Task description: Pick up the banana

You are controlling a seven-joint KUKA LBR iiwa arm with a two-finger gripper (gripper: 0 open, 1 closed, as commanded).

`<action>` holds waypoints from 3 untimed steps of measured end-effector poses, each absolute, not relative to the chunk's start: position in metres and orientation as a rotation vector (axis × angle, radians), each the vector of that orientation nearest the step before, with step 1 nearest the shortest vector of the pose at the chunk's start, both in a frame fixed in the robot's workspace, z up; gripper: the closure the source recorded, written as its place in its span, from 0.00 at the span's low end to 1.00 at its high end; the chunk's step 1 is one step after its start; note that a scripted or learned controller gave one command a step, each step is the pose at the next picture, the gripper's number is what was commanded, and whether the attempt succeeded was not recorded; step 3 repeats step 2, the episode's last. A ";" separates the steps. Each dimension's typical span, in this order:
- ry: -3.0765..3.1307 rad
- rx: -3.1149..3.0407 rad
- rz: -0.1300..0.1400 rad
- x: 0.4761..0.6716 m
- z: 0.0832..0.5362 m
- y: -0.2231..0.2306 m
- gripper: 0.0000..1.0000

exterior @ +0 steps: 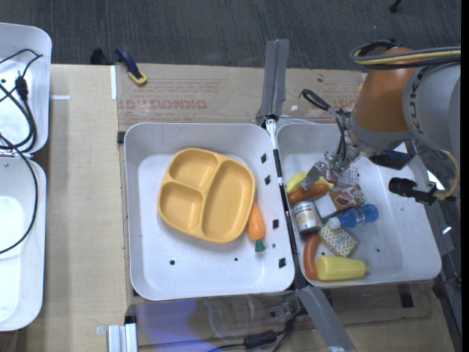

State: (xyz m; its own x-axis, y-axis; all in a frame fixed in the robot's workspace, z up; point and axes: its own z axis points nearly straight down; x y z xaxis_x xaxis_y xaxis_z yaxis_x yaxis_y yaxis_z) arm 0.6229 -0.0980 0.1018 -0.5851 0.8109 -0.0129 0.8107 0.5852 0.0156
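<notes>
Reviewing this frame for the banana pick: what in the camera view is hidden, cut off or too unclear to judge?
- Gripper: small and lost against the clutter in the right bin, so open or shut cannot be told, nor whether it touches anything.
- Banana: a yellow end by the bin's left wall; the rest is covered by neighbouring items.
- Arm: cut off by the right edge.
- Can: label too small to read.

Arm's fingers (327, 169) low over banana (297, 182), right bin (410, 259)
</notes>
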 end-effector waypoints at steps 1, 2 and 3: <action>2.767 1.420 0.012 0.625 0.113 -0.101 1.00; 2.770 1.422 0.010 0.624 0.112 -0.101 0.00; 2.770 1.422 0.010 0.624 0.112 -0.101 0.00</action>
